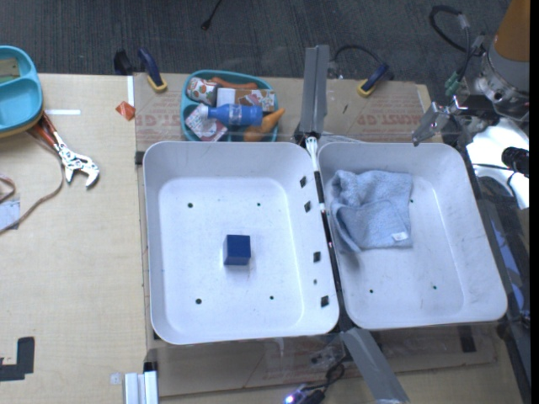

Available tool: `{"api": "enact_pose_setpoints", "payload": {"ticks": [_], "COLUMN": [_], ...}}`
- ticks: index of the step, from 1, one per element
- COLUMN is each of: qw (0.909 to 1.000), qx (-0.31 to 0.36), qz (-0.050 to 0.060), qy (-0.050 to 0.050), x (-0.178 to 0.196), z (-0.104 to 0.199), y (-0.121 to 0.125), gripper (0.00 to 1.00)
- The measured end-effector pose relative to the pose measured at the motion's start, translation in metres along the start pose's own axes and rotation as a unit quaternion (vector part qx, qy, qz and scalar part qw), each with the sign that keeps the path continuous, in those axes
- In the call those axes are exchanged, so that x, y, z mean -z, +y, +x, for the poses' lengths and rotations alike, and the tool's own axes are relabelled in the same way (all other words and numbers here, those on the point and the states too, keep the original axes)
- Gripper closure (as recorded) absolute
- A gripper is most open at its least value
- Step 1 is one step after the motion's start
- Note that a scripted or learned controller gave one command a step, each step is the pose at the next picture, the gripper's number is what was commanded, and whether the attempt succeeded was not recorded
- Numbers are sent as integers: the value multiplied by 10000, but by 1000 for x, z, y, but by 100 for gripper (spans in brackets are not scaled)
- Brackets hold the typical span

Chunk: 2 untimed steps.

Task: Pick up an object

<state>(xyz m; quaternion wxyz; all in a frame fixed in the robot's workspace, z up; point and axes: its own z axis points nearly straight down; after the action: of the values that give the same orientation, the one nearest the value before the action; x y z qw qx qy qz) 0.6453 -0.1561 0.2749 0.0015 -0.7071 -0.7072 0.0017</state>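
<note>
Two smooth white bins (pixel 168 310): a blue cube (pixel 237 249) mid-left bin, a crumpled grey cloth (pixel 373 209) by the right bin's upper-left corner; gripper (pixel 434 118) state unclear.

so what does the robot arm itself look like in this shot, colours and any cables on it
At the upper right, the arm shows an orange band over a grey and silvery metal wrist section. Thin cables, some greenish, loop around the wrist. The claw is small, metallic grey, with slim fingers, at the far corner of the right bin. No markings are readable.
</note>
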Motion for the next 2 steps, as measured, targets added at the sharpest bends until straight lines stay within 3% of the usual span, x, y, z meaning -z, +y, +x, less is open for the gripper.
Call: {"api": "enact_pose_setpoints", "payload": {"ticks": [1,2], "qw": [10000,10000], "qx": [99,15], "qz": [1,-3], "qy": [1,-2], "x": [-58,-142], "z": [75,-8], "y": [14,11], "gripper": [0,0]}}
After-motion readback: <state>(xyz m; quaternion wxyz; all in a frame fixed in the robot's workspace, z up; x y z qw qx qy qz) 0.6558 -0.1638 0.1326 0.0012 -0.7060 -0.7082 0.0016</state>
